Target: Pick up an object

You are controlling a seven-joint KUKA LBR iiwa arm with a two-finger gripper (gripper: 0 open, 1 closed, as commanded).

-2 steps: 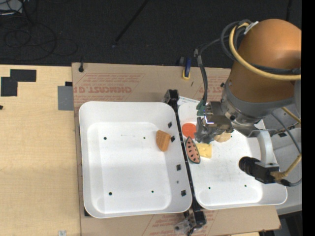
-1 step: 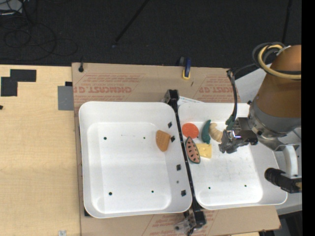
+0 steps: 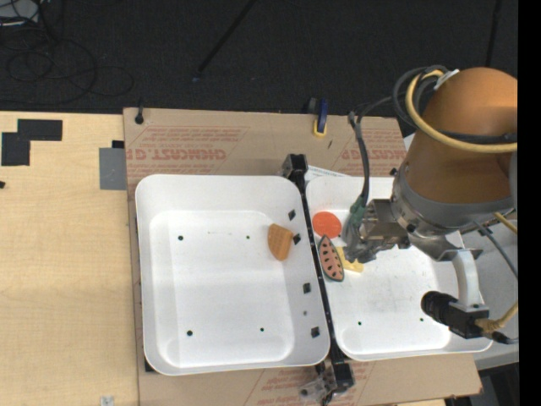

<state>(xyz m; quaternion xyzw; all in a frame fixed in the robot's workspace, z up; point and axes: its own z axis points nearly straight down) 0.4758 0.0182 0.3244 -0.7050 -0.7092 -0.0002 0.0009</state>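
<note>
In the right bin [image 3: 397, 324], near its left wall, lie an orange-red round piece [image 3: 327, 223], a watermelon-slice toy [image 3: 330, 259] and a small yellow piece [image 3: 353, 266]. My gripper [image 3: 359, 245] is low over the yellow piece, just right of the watermelon slice; the wrist body covers its tips. An orange-brown wedge [image 3: 281, 242] rests in the left bin [image 3: 220, 328], close to its right wall.
The arm's big grey and orange body [image 3: 461, 155] covers the upper right of the right bin. A black divider [image 3: 308, 265] runs between the bins. Cardboard [image 3: 220, 146] lies under both bins, with a blue clamp [image 3: 320, 117] at its far edge.
</note>
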